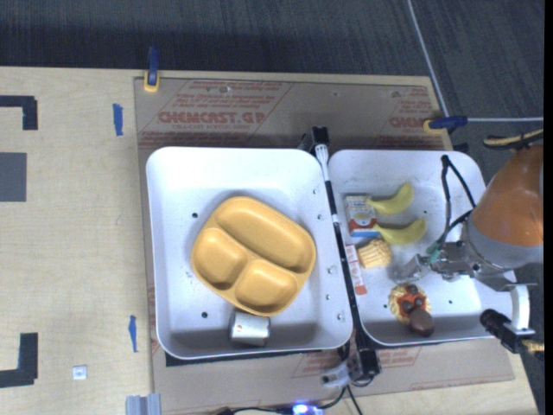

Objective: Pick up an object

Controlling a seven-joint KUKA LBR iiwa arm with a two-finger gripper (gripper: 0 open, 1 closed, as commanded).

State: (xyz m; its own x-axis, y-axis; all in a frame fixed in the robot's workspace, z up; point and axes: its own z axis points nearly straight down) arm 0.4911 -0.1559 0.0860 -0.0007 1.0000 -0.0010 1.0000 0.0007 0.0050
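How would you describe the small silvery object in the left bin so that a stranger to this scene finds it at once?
Start at the left bin, the one holding the big yellow sectioned tray. Look just below that tray, against the bin's near wall. There lies the small silvery block, the left bin's only grey, metallic-looking item.

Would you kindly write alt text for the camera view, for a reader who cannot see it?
A grey and orange robot arm reaches over the right bin, which holds two bananas and other small items. The left bin holds a yellow divided plate and a small silvery object.
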